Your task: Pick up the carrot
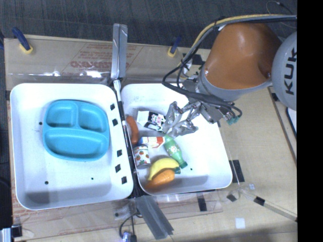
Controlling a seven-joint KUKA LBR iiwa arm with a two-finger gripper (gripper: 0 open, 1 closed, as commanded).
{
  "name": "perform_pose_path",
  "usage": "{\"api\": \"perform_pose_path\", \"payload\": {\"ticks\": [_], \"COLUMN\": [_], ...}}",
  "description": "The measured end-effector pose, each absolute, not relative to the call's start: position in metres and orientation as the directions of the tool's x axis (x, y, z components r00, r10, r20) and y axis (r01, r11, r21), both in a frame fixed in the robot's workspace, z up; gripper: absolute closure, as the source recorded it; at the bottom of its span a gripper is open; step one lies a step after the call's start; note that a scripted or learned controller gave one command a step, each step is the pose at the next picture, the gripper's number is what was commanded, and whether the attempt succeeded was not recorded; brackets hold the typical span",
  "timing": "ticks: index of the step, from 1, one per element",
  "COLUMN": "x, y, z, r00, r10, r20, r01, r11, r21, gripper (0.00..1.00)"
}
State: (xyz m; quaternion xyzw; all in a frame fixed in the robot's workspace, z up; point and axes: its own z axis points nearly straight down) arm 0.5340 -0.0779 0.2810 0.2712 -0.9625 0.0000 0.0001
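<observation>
White bins are sitting side by side; the left bin is carrying a blue divided plate. I am seeing my gripper hanging mid-way over the right bin, fingers apart, gripping nothing. The carrot is lying by that bin's near edge, touching a banana, beside a green bottle.

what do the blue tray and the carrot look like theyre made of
Blue tray: looks like moulded plastic, one even colour, rounded compartments, soft sheen. Carrot: probably a plastic toy, smooth uniform orange with a faint gloss, though the view is too coarse to be sure.
</observation>
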Motion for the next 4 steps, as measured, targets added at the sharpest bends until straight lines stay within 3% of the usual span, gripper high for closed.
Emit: {"api": "perform_pose_path", "payload": {"ticks": [1,2,3,4], "x": [0.534,0.489,0.485,0.486], "y": [-0.078,-0.05,-0.018,-0.024], "z": [0.281,0.225,0.191,0.192], "r00": [-0.853,-0.758,-0.781,-0.486], "r10": [-0.522,-0.653,-0.625,-0.874], "r20": [0.0,0.0,0.0,-0.002], "r01": [-0.522,-0.653,-0.625,-0.874], "r11": [0.853,0.758,0.781,0.486], "r21": [0.0,0.0,0.001,-0.002], "gripper": [0.0,0.0,0.0,0.0]}}
